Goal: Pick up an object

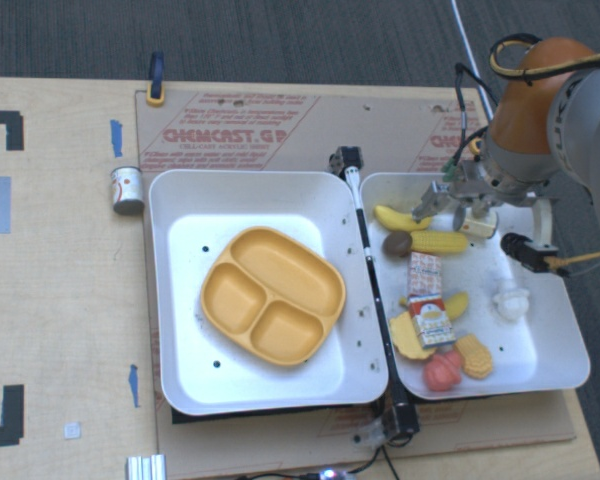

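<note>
The hand point(458, 206) hangs at about twelve o'clock in the right bin point(550, 363), over the corn cob point(438, 241) and just beside the banana point(398, 216) at its nine o'clock — whether it is spread or pressed together, I cannot tell. A brown round piece point(397, 245) lies touching the cob's left end. Toward six o'clock sit a small carton point(425, 273), a red-and-white box point(435, 323) and a pink fruit point(442, 370). The left bin point(180, 368) holds a yellow divided plate point(272, 295).
</note>
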Action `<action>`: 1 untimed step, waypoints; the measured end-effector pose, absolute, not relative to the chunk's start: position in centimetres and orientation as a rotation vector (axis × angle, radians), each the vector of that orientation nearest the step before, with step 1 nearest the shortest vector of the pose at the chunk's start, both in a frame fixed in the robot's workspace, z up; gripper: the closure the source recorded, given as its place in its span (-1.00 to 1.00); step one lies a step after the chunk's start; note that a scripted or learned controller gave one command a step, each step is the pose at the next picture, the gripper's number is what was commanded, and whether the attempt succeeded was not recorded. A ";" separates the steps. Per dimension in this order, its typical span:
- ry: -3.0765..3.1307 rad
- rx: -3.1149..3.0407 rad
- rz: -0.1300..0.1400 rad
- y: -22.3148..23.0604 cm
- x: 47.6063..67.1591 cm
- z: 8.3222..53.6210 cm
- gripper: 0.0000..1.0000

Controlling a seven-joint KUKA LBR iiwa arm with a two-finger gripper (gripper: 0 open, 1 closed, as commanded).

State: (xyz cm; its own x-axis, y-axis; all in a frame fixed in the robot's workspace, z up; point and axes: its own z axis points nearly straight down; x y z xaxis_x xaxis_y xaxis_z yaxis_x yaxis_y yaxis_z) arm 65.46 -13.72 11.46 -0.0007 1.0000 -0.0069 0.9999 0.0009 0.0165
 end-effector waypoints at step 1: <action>2.220 2.220 0.001 -11.6 63.7 9.7 -1.00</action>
